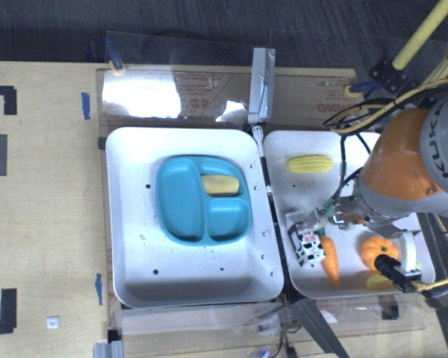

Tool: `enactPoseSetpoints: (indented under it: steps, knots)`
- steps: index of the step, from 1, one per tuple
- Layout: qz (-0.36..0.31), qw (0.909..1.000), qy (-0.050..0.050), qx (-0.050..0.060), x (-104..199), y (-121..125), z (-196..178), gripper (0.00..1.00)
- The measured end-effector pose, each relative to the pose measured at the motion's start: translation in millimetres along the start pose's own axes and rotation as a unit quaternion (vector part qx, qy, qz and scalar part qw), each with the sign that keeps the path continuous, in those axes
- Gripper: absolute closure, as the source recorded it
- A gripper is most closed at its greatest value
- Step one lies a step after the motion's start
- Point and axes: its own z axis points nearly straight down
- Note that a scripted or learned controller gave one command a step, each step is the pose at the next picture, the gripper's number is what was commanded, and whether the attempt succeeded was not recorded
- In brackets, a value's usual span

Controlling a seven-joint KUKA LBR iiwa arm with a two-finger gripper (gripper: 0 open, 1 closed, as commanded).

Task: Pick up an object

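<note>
Two white bins (134, 274), one carrot (331, 259)

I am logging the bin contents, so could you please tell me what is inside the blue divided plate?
A pale yellow block lies in the upper right compartment of the blue divided plate, which sits in the left bin. The other compartments show bare blue. Whatever is under the block is covered.

An orange carrot (330, 260) lies flat, just right of the jaws. A yellow corn cob (310, 164) lies well above them. An orange fruit (375, 250) sits further right.
</note>
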Motion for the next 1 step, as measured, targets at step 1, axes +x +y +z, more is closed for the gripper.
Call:
enactPoseSetpoints:
  steps: [1]
  knots:
    - [-0.004,0.9999,0.001,0.012,36.6,-20.7,-70.5,0.0]
